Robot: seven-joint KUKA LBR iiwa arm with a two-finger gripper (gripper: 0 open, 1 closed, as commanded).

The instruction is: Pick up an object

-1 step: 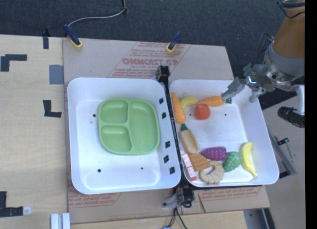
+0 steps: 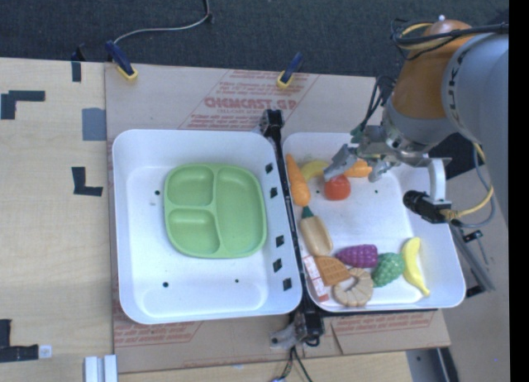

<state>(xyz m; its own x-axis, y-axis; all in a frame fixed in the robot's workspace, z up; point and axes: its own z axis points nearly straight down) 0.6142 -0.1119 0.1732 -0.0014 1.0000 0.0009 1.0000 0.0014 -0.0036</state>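
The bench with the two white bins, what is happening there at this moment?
A grey and orange robot arm reaches in from the right, with its gripper low over the right bin, right by a red tomato. That bin holds toy food: a carrot, a bread roll, purple grapes, broccoli and a banana. The left bin holds a green divided plate. Nothing looks lifted yet.

Robot lab: clamped cardboard (image 2: 240, 103) on bench; tape marks (image 2: 21, 102); loose cable (image 2: 178, 25); white bins (image 2: 132, 231).
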